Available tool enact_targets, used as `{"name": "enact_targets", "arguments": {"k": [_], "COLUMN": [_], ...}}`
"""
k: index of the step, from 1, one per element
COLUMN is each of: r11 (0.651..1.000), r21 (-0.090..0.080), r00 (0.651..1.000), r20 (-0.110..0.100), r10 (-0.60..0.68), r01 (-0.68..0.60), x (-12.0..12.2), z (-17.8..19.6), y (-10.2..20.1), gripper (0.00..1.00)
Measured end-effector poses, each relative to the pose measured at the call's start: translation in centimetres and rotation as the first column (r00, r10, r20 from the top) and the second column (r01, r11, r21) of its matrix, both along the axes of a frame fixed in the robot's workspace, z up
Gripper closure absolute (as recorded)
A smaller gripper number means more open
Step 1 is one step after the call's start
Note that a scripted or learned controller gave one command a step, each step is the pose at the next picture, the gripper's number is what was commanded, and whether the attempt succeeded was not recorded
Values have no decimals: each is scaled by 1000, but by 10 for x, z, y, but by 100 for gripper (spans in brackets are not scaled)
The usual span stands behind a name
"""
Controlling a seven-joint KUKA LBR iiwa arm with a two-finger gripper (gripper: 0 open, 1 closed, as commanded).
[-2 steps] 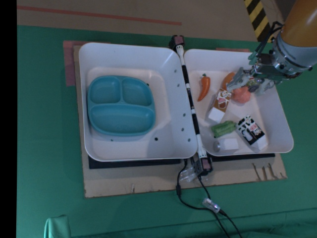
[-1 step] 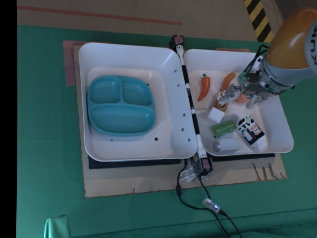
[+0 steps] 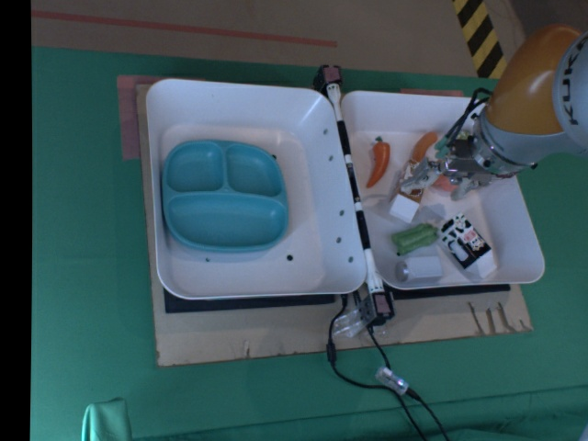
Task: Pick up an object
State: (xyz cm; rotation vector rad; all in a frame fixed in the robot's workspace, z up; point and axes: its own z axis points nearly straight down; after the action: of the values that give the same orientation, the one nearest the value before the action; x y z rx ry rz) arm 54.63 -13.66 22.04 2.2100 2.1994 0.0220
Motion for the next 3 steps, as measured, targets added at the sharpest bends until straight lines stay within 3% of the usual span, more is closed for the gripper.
{"name": "enact_targets", "arguments": {"k": [1, 2, 3], "r11": [1000, 1000, 1000], "r21": [0, 2, -1], "r00": [1000, 1000, 1000], "r20": [4, -19, -13], "r10": [-2, 1, -2], "r01": [2, -1, 2], "x": [1, 35, 36], "z": [12, -31, -19], "y": [0, -45, -47], "gripper": [100, 100, 100]}}
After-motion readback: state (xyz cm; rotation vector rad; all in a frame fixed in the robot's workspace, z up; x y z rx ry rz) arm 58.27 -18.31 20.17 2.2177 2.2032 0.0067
